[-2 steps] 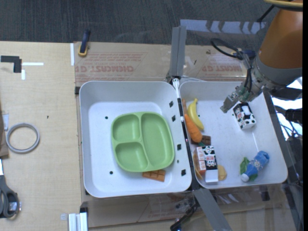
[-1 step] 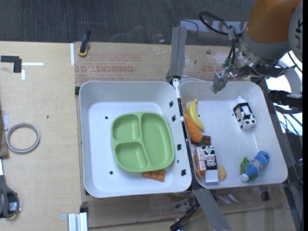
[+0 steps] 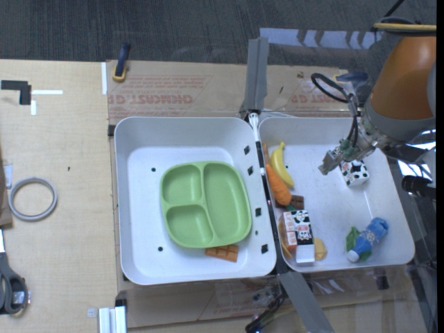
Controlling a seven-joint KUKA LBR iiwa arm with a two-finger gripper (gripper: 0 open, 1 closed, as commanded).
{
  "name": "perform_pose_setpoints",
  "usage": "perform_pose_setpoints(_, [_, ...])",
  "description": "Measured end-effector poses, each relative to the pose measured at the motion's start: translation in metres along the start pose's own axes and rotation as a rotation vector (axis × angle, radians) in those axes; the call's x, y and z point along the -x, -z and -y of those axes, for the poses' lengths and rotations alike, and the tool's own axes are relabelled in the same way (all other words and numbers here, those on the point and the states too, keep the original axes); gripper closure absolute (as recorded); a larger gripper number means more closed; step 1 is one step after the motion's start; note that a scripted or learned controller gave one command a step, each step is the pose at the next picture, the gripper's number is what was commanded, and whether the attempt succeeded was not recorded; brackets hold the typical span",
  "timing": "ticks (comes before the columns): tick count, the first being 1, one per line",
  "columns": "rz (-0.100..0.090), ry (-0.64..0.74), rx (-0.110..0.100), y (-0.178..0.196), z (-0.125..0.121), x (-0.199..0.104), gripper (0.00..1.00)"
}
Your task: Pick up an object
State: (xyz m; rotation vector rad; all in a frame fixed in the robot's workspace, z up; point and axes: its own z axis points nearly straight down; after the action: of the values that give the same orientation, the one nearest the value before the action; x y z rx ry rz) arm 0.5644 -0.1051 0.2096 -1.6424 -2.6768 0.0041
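Camera view: my hand (image 3: 340,159), grip state I cannot tell, hovers just beside a small cow-spotted toy (image 3: 356,175), probably light and stiff, best pinched across its sides.

Robotics lab: bench w/ two white bins (image 3: 125,207), tape roll (image 3: 31,198), cardboard.

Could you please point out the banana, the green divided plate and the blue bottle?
banana (image 3: 278,164): camera view, middle of its curve.
green divided plate (image 3: 205,204): camera view, central divider ridge.
blue bottle (image 3: 370,236): camera view, its body.
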Motion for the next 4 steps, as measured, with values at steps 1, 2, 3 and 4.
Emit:
perform_pose_setpoints(1, [-0.002,-0.472,-0.001,-0.102,0.049,-0.025,1.0])
perform_pose_setpoints(2, [-0.001,-0.472,0.001,-0.102,0.049,-0.024,0.0])
perform_pose_setpoints(3, [-0.001,-0.644,-0.001,-0.119,-0.004,-0.003,0.0])
perform_pose_setpoints(4, [0.001,-0.61,0.001,-0.118,-0.072,0.025,0.0])
